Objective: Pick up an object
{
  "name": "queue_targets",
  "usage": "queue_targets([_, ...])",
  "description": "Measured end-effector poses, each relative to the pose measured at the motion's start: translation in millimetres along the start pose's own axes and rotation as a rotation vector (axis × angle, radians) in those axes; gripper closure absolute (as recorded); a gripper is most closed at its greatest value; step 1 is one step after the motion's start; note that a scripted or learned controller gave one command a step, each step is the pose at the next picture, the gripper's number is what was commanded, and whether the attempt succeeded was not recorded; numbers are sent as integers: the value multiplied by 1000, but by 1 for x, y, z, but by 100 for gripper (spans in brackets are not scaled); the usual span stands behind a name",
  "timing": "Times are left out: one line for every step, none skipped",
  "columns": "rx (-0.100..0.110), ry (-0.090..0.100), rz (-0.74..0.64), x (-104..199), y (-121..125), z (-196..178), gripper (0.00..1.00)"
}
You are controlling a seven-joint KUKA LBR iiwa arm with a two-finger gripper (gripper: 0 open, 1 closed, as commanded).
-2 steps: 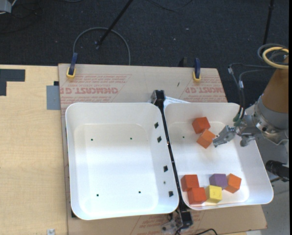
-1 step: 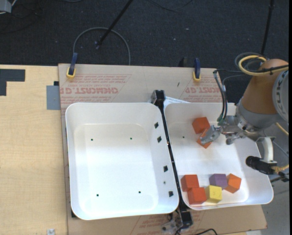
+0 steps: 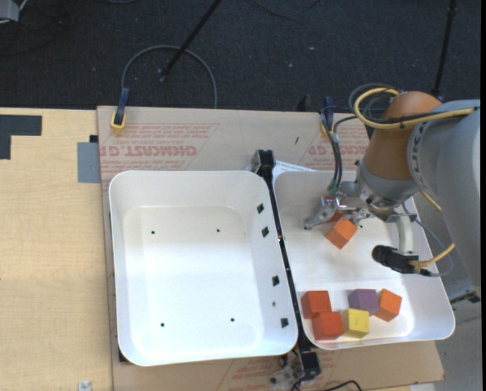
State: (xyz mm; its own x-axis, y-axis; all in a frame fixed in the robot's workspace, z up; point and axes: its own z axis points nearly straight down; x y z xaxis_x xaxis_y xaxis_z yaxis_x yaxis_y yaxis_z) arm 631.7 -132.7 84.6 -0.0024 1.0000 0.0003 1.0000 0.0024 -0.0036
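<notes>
You have an orange cube (image 3: 341, 232) tilted on a corner right at the gripper (image 3: 338, 218), just beneath its fingertips. Whether it is pinched or merely touching, you can't tell. Well below the gripper, toward the near edge, a cluster lies: two red-orange cubes (image 3: 316, 303), a purple one (image 3: 362, 300), a yellow one (image 3: 358, 322), an orange one (image 3: 389, 304).

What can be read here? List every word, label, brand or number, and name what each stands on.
"CHEMCAST GP": red print, upside down in the camera view, on the cardboard sheet under the white bins.
More red print on the same sheet, at its back right and front edge: cut off and too blurred to read.
The bins and the coloured blocks carry no readable text.
</notes>
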Motion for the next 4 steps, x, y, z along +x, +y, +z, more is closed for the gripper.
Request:
queue_targets([-3, 0, 2, -2, 1, -12, 100])
queue_targets([-3, 0, 2, -2, 0, -12, 0])
queue_targets([-4, -1, 1, 28, 18, -3, 0])
queue_targets([-5, -1, 2, 26, 18, -14, 100])
